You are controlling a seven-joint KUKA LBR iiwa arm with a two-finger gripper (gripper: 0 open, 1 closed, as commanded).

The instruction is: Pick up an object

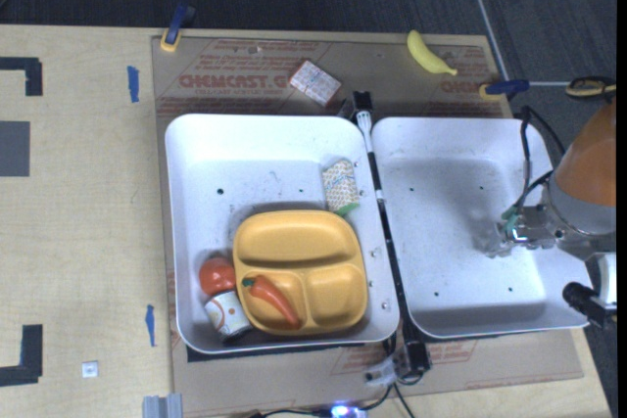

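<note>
Gripper (502, 236) sits low over the right bin (431, 308), near its right wall, with bare white floor beneath it; whether the jaws are parted or closed cannot be told, and nothing is seen held. Candidate objects all lie well to the left of the jaws, in the left bin (196, 152): a yellow divided tray (299, 259) carrying an orange carrot-like piece (269, 299), a red-and-white item (220, 294) touching the tray's left edge, and a speckled packet (340, 183) just behind it. Judged obstacles to a reach: the paired bin rims (377, 210) between jaws and objects. A banana (429, 55) and a small box (314, 82) lie beyond both bins.
</note>
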